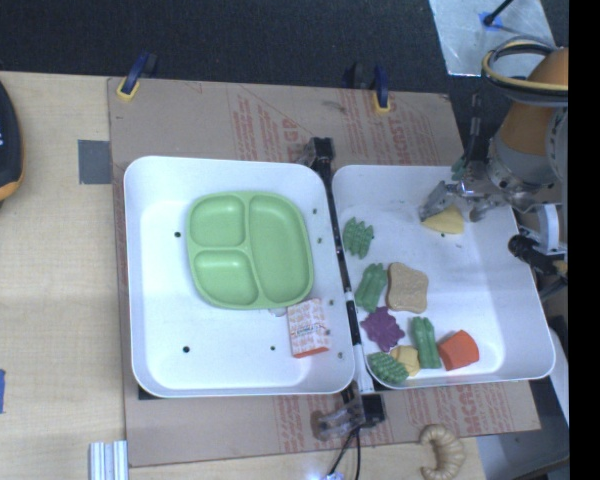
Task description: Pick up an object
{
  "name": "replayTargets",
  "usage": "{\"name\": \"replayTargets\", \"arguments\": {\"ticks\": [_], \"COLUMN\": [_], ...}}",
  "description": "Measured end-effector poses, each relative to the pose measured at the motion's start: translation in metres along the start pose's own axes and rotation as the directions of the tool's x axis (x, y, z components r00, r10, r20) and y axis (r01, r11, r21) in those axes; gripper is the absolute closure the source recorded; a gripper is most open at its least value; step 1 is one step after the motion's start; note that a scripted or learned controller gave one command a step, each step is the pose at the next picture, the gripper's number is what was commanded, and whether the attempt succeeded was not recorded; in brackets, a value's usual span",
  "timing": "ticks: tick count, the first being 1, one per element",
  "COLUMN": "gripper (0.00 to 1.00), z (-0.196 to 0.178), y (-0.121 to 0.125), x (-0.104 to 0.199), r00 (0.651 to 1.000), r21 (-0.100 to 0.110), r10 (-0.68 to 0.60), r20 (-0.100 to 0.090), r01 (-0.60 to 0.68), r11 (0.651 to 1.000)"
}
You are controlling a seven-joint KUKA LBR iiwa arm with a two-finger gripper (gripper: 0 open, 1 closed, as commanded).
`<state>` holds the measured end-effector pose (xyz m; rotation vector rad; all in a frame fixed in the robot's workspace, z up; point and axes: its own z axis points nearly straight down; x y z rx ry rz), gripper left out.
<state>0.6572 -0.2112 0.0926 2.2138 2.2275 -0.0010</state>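
Bins come first: the left bin (160, 358) carries a green divided plate (250, 248) at its centre and a small red-and-white packet (308, 327) at about five o'clock from the plate, touching the plate's lower edge. The right bin (525, 348) holds the toy food: a slice of bread (407, 286) near its middle, a dark green leafy piece (357, 236) at ten o'clock from the bread, a green pickle-like piece (370, 286) just beside the bread at nine o'clock, a purple bunch (382, 326) at seven o'clock, and a cluster along the bin's six o'clock edge ending in an orange-red block (459, 349).

Smaller and set apart, a pale yellow wedge (444, 222) lies at the bin's one o'clock, well clear of the heap. The gripper (458, 200) sits directly over it with its fingers spread apart, one on each side of the wedge's upper edge, nothing clamped between them yet.

To do the grasp well, I judge the tool should settle low enough that both fingertips bracket the wedge's thicker body rather than its thin edge, close squarely, then rise straight up. A wedge shape may squirt sideways if pinched on its slope.
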Motion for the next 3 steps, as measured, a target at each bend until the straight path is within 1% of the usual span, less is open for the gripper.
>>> {"name": "replayTargets", "arguments": {"ticks": [1, 3], "gripper": [0.0, 0.0], "z": [0.0003, 0.0003], "y": [-0.0007, -0.0008], "x": [0.0002, 0.0002], "r00": [1.0, 1.0], "r21": [0.004, 0.005], "r10": [-0.003, -0.003], "r20": [-0.002, -0.002], "r01": [0.003, 0.003], "r11": [1.0, 1.0]}}
